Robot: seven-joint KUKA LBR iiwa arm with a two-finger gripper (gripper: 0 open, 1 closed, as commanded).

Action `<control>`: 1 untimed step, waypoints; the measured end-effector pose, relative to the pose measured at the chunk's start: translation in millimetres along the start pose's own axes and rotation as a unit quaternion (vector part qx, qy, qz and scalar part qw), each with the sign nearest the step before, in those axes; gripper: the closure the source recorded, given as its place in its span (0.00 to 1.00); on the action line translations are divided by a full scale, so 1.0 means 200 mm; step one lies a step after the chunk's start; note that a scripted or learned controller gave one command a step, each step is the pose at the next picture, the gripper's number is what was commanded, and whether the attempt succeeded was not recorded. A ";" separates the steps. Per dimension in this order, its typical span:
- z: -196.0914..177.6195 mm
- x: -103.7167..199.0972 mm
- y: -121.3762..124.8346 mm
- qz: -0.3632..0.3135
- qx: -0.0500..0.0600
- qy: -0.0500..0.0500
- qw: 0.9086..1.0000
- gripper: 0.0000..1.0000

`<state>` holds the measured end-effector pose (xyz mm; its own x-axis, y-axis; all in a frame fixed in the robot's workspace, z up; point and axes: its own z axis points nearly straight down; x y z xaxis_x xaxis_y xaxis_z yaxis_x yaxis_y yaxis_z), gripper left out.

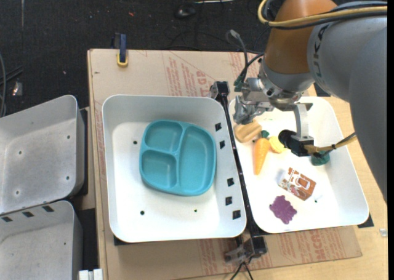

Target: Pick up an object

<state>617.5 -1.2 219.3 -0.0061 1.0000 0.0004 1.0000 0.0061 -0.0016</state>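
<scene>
My gripper (245,111) hangs low over the back left corner of the right bin (345,149), just above a tan bread-like piece (249,132). Whether it touches the piece I cannot make out. An orange carrot (260,154) lies just in front of the tan piece, with a small yellow item (276,144) beside it. Further forward are a small brown and white carton (297,184) and a purple grape cluster (283,209). A dark green item (320,160) sits to the right of the carrot.
The left bin (123,211) holds a teal divided plate (178,157). A black divider with clips (233,168) runs between the two bins. Grey trays (37,149) lie off the bench at the left. The arm's bulk covers the back right.
</scene>
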 end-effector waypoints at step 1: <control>-0.07 0.27 0.02 0.000 -0.001 0.000 1.000 1.00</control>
<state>620.4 52.8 232.4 -0.0069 1.0000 0.0008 1.0000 0.0069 0.0013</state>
